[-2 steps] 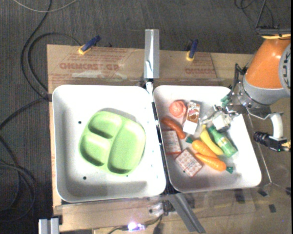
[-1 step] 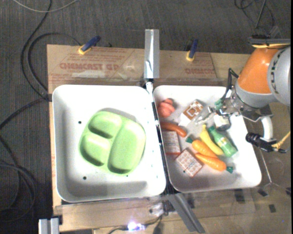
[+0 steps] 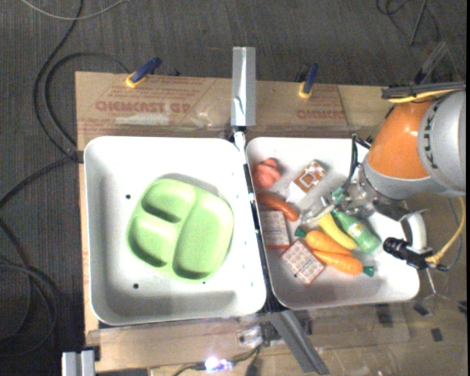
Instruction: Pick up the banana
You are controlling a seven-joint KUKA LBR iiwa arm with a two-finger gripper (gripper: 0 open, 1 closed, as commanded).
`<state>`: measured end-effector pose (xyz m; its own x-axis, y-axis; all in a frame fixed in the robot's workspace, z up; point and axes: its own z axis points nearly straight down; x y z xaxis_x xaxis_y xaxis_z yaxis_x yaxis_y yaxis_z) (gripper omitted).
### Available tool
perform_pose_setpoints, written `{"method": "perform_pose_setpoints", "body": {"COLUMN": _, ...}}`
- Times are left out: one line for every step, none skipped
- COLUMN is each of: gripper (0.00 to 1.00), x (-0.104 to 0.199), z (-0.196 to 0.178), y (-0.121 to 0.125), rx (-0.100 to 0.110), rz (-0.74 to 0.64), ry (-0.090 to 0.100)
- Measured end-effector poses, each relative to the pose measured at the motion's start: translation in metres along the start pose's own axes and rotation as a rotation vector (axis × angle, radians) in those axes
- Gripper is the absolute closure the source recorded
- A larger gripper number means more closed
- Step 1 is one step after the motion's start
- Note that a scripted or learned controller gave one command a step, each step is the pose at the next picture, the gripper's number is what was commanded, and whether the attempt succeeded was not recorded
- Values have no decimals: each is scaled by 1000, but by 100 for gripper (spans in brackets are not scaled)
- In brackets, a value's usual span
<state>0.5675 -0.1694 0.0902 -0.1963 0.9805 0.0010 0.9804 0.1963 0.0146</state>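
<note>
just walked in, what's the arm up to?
The KUKA arm reaches into the right bin, its pincer low over a toy-food pile, just above the banana. The banana lies between a green bottle and a carrot. Nothing looks lifted yet. The left bin holds a green divided plate.

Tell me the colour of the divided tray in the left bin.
Light green: the divided tray lies in the left bin, clearest in the camera view.
</note>
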Motion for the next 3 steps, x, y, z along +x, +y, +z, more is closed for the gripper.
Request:
{"method": "perform_pose_setpoints", "body": {"gripper": 0, "x": 1, "z": 1, "y": 13, "rx": 9, "rz": -151, "ry": -8}}
{"method": "perform_pose_setpoints", "body": {"gripper": 0, "x": 13, "z": -72, "y": 5, "rx": 19, "rz": -253, "ry": 2}}
{"method": "perform_pose_setpoints", "body": {"gripper": 0, "x": 25, "z": -3, "y": -2, "rx": 16, "rz": -260, "ry": 1}}
